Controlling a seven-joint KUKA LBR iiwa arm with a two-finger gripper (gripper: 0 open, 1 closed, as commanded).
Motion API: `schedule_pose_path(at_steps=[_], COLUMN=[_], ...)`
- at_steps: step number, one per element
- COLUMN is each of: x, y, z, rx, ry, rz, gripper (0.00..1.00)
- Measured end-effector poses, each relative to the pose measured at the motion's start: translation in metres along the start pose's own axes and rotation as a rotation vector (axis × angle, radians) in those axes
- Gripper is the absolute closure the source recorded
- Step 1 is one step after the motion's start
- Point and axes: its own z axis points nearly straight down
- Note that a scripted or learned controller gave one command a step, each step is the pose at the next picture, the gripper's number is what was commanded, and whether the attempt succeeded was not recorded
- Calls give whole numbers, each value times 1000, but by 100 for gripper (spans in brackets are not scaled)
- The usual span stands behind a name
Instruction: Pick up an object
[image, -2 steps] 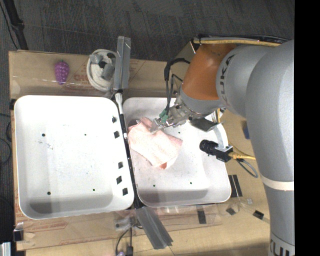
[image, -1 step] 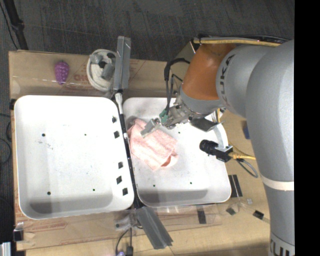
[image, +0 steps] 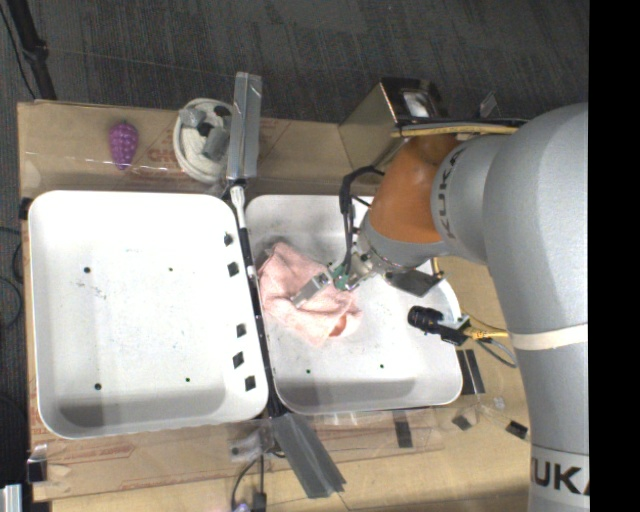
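At the bottom edge of the frame, a grey metal bracket (image: 308, 455) juts out from under the seam where the two bins meet, with bits of tape on the brown board (image: 60, 130) beneath. Just above it sit the front rims of both bins. The left bin (image: 130, 400) takes up the left half of the frame; its white floor shows a few small dark dots. The right bin (image: 400, 385) lies just beside it, the two touching along a central divider marked with small black clips.

In the right bin, toward its left side and middle, lies a crumpled pink cloth (image: 295, 300) with a reddish patch at its lower right edge. The gripper (image: 320, 285) reaches in from the right and rests down on the cloth's upper right part; a grey finger lies across the fabric, but whether the fingers are spread or closed on the cloth cannot be told. A black cylindrical fitting (image: 432, 322) sticks out to the right, over the bin's right rim.

The arm (image: 520, 230), grey with an orange band, fills the right side of the frame.

Farther back, at upper left, a white roll of tape (image: 200, 135) and a small purple object (image: 123, 143) rest on the board, well apart from the bins' contents.
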Motion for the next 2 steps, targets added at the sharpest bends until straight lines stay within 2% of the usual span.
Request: schedule_pose_path(at_steps=[1,2], x=[0,22], y=[1,-10], z=[-10,0], rx=[1,2], ry=[0,1], rz=[-3,215], gripper=[100,100])
